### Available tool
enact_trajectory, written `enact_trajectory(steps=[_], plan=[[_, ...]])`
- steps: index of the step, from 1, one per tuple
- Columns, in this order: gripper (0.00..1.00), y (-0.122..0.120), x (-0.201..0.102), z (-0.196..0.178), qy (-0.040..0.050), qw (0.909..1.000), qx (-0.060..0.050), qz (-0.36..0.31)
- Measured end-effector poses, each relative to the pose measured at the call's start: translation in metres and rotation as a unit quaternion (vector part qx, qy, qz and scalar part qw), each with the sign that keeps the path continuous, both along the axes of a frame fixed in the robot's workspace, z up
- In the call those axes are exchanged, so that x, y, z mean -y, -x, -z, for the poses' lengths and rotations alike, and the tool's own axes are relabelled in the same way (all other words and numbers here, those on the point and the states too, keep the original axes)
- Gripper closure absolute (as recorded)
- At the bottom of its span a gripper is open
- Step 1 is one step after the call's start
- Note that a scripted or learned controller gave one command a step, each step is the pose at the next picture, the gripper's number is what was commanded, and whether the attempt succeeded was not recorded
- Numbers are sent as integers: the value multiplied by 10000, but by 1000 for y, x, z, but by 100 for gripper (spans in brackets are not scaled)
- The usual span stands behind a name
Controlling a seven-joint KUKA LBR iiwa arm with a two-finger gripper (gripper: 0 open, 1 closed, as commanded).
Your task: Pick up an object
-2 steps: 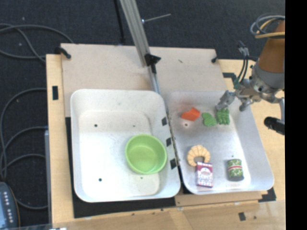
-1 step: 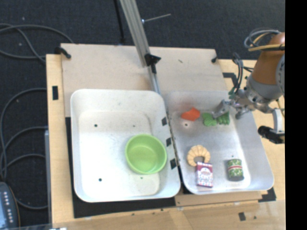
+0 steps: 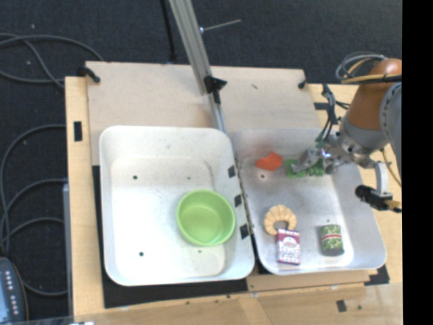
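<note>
From the fixed overhead camera, two shallow white plastic bins sat side by side on a pale wooden bench. The left bin held a round lime-green plastic bowl, upright, toward its lower right part and close to the wall shared with the other bin.

The right bin held the rest. A small orange-red lump lay near the upper left of it. Just to its right, apart from it, lay a bright green knobbly toy. Lower down, a tan ring-shaped pastry toy rested just above a small red and white printed carton, the two touching or nearly so. A small dark green can with a label stood to the right of the carton, apart from it.

The grey arm with its orange band reached in from the right, and the two-finger gripper was down at the green knobbly toy's right end, touching or nearly touching it. Whether the gripper was spread or closed could not be told, nor whether the toy sat inside it.

A slanted aluminium rail ran from the top toward the bins' junction.
</note>
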State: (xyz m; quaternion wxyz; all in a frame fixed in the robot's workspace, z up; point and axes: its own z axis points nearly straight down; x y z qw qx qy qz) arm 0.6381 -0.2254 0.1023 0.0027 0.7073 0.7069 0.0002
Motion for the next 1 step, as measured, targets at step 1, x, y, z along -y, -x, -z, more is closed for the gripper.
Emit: enact_trajectory(steps=[1], plan=[[100,-2,1,-14,17,10000,34,-15]])
